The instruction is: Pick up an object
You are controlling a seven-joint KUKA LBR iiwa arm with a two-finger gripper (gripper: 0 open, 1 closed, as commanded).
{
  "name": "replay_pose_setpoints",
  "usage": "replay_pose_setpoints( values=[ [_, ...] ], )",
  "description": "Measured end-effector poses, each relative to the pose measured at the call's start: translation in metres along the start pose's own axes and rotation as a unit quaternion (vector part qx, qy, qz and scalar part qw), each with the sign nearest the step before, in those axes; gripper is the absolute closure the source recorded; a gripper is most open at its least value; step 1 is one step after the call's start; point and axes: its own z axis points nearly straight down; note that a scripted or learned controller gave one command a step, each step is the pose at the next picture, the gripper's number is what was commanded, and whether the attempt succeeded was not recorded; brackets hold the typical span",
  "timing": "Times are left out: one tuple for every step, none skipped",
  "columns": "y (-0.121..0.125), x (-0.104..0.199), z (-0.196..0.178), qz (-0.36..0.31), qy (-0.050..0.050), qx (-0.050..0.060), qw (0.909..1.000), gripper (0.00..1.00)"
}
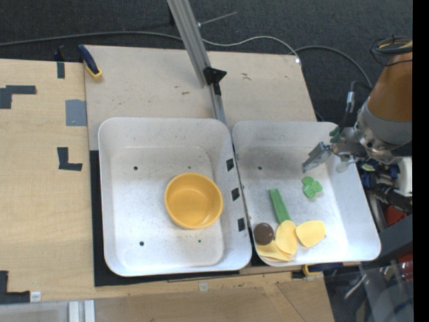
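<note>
Seemingly early in the task, the gripper [320, 158] hung over the right bin's [355, 237] far right part, its jaws parted and holding nothing, just above the small green object [311, 187], with the grasp yet to come.

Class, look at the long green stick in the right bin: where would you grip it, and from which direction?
Grip the green stick at mid-length, coming straight down, fingers across its narrow width. It lies flat; its lower end nears the brown piece and yellow pieces, so stay above those.
</note>
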Motion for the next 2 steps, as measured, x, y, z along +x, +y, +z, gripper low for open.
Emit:
replay_pose_setpoints(
  values=[
    [0.0,0.0,0.0,0.0,0.0,0.0,1.0,0.0],
    [0.003,-0.007,0.047,0.001,0.0,0.002,1.0,0.0]
  ],
)
